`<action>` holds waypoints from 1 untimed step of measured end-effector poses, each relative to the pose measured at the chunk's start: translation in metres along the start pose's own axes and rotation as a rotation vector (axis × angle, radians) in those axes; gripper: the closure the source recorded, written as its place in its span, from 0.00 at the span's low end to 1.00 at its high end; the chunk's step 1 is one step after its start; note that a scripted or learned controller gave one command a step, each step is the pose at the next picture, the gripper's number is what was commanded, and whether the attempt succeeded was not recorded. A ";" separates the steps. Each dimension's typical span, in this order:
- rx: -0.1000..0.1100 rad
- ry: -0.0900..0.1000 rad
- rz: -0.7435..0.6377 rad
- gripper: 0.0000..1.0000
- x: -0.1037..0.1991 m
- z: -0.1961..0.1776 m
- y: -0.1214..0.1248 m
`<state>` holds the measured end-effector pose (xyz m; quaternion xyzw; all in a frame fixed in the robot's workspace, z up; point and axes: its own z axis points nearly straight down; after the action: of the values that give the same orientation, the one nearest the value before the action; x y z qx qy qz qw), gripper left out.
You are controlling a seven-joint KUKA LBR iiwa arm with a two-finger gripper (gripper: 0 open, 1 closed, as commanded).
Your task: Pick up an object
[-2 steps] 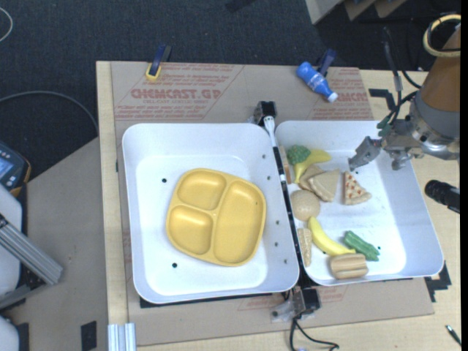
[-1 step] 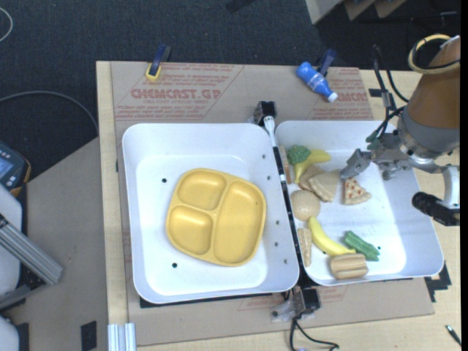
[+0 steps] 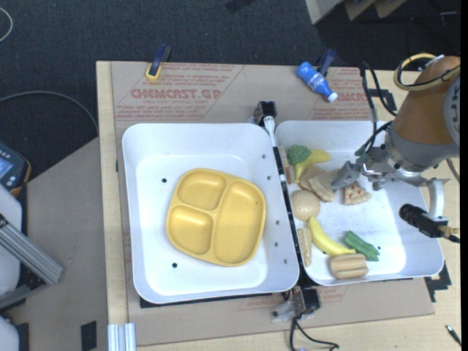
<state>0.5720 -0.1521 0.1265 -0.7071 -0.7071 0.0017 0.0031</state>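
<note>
The grey arm with its orange band is seen reaching in over the right shallow white plastic bin [image 3: 409, 265], and its two-finger pincer [image 3: 353, 179] is lowered among the toy foods there. The fingers appear spread, with metal tips at either side of a gap, and nothing is seen pinched between them. Directly under and just beside the tips lies a small tan pizza-slice toy with red dots [image 3: 356, 194]; whether it is touched cannot be told. Just to the far side of the pincer from the arm, a pair of beige bread-slice toys [image 3: 316, 183] is found, with a green broccoli piece [image 3: 297, 154] and a small yellow piece beyond them. Nearer the viewer than the pincer lie a pale round egg-like toy [image 3: 305, 205], a yellow banana [image 3: 326, 239], a green pepper-like piece [image 3: 362, 245] and a tan hot-dog bun [image 3: 348, 266]. Well apart, in the left white bin [image 3: 139, 218], a yellow divided plastic plate [image 3: 216, 216] is set.

The step in hand is judged to be the descent onto an object, most likely the pizza slice. A closing of the fingers around it is called for next, followed by a straight lift.
</note>
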 end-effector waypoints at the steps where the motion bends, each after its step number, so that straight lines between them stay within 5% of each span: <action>1: -0.019 -0.006 0.000 0.00 -0.002 0.024 0.004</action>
<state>0.5761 -0.1540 0.1022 -0.7069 -0.7073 -0.0027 -0.0056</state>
